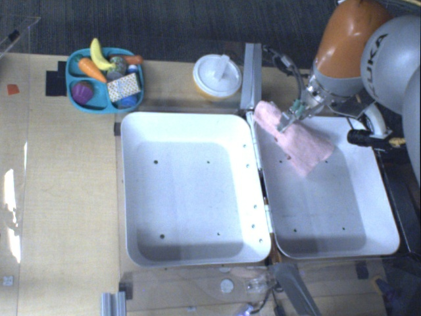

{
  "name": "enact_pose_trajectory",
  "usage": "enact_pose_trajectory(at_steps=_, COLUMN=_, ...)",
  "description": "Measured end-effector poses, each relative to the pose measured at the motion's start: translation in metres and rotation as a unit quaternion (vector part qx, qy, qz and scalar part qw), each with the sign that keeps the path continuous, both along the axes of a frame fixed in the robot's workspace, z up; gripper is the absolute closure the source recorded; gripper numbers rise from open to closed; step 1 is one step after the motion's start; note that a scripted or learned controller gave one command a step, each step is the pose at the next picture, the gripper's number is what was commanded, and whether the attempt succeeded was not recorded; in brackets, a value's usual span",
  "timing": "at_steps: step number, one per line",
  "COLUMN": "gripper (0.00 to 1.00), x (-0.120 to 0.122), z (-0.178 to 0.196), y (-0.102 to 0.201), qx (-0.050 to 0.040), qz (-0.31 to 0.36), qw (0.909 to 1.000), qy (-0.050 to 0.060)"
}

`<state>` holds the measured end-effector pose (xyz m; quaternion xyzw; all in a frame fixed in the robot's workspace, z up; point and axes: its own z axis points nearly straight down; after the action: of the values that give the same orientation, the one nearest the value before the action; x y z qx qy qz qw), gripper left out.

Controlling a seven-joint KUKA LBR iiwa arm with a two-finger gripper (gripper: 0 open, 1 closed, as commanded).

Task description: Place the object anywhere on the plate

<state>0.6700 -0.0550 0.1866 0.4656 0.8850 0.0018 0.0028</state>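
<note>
The arm (pixel 368 51) is reaching in over the right bin (pixel 342 242). Its gripper (pixel 287 121) is sitting on the pink cloth (pixel 296 143); whether the jaws are spread or pinching cannot be told. The cloth is lying in the bin's rear left corner, one end resting on the rim. The plate (pixel 217 76) is standing on the counter (pixel 59 176) behind the left bin (pixel 191 189), beside a blue tray (pixel 105 81) of toy food.

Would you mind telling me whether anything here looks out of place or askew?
Yes: the pink cloth lies crumpled and slanted in the right bin, one corner riding up on its left rim, with the gripper on it.
</note>
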Motion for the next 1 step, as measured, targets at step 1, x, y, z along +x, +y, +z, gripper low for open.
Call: enact_pose_trajectory(at_steps=1, gripper=1.0, x=0.0026, z=0.041, y=0.0017, qx=-0.0004, qz=0.003, qw=1.0, qy=-0.003)
